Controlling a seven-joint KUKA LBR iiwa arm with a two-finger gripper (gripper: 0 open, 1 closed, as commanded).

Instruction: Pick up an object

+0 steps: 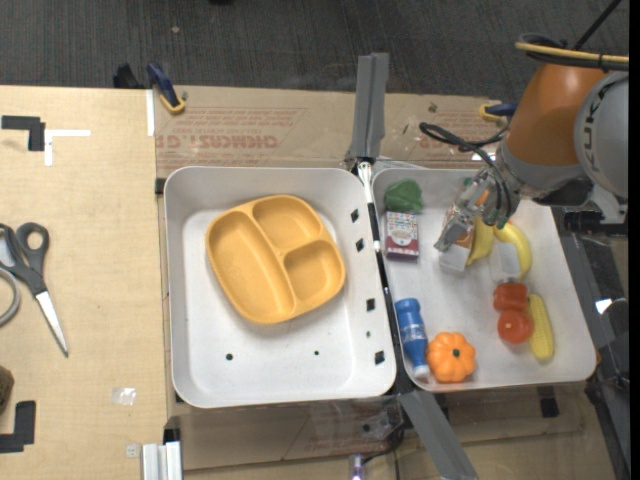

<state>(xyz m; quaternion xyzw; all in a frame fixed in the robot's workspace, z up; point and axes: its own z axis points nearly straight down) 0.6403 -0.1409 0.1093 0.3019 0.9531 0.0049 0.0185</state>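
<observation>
Pincer: the gripper (458, 236) hangs low in the right bin (570, 268), directly against the left end of the banana (497, 240); whether it is open, closed or gripping cannot be told from this view.
Task object: most likely the banana, lying near the bin's centre, partly under the wrist.
Adjacent items: a pale object sits just below the pincer, identity unclear; the small red carton (402, 235) lies to its left, the green item (404, 195) beyond that.
Risk 1: the curved banana may roll or slip out on lifting, since contact looks to fall at its end.
Risk 2: the pale object may be caught or pushed instead.
Further out: 2 red tomatoes (512, 313), corn cob (540, 328), orange pumpkin (451, 357) and blue bottle (411, 333) lie well apart from the pincer.
Left bin: holds the yellow divided plate (275, 258).
Obscured: fingertips blur into cabling; part of the banana is covered by the arm.
</observation>
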